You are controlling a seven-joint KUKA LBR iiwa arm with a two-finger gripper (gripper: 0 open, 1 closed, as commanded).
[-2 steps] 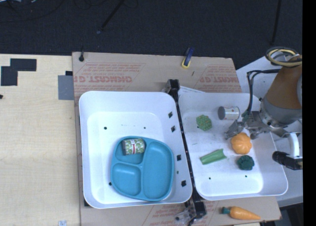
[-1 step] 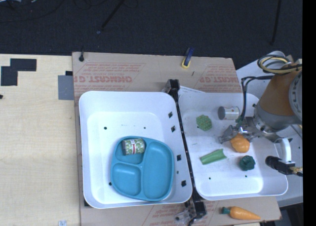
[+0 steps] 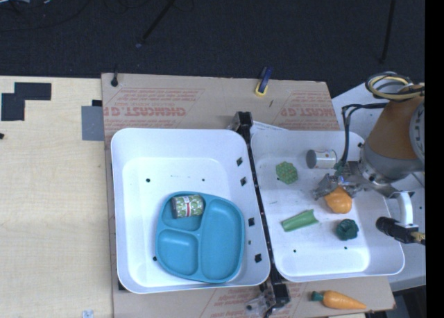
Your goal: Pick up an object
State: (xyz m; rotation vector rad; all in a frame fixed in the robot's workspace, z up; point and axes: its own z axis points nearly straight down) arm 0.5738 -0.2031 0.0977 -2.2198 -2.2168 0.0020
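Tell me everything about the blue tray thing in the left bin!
The blue tray is a smooth, plastic-looking plate with rounded corners, divided by raised ridges into three compartments: one large on the right, two smaller on the left. It lies flat and slightly turned in the left bin, toward its front. A small green-and-white can lies on its side in the upper left compartment.

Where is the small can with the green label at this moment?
The small can lies on its side in the upper-left compartment of the blue divided tray, which sits in the left white bin of the camera view.
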